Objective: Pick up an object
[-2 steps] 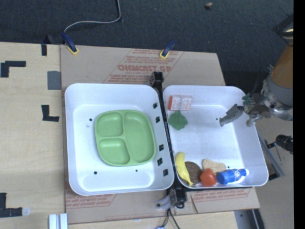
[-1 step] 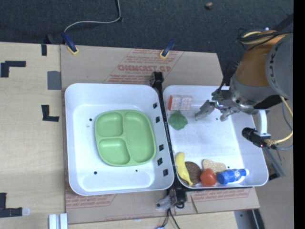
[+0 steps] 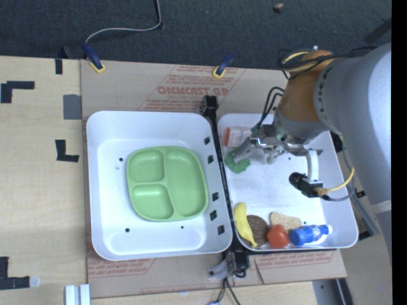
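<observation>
The arm (image 3: 331,100) is reaching in from 3 o'clock over the right bin (image 3: 343,234), with the gripper (image 3: 240,152) sitting at the bin's 10 o'clock corner — fingers look like they're pinching a small green object (image 3: 239,164) there, touching it. Banana (image 3: 243,223), tomato (image 3: 277,236) and blue bottle (image 3: 310,234) are lying along the 6 o'clock edge.

Green plate (image 3: 168,183), yellow banana (image 3: 242,223) (bins (image 3: 102,132) white), red tomato (image 3: 277,236).

Red print reading "CHEMCAST GP" runs across the brown cardboard sheet (image 3: 159,88) behind the bins.
</observation>
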`<action>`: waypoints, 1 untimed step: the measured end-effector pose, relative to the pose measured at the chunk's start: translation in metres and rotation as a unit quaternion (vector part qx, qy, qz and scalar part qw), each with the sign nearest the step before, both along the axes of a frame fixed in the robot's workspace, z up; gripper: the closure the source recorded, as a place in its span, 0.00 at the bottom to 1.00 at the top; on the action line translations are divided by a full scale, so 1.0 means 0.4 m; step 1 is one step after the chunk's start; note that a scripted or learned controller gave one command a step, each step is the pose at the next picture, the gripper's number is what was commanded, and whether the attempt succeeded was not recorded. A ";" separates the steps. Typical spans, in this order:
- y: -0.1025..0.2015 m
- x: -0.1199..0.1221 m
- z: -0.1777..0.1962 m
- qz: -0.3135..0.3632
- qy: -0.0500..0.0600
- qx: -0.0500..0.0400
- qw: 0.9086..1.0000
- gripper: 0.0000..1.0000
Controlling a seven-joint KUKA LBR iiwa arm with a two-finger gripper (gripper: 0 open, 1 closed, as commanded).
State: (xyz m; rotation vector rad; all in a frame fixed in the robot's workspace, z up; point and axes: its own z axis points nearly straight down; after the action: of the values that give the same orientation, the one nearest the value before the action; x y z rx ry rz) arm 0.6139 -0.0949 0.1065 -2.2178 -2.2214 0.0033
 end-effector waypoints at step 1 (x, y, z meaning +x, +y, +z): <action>-0.003 0.004 -0.051 0.000 -0.002 -0.001 1.000 0.00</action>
State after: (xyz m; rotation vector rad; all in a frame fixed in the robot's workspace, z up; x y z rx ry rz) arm 0.6153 -0.0962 0.0861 -2.2208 -2.2240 0.0011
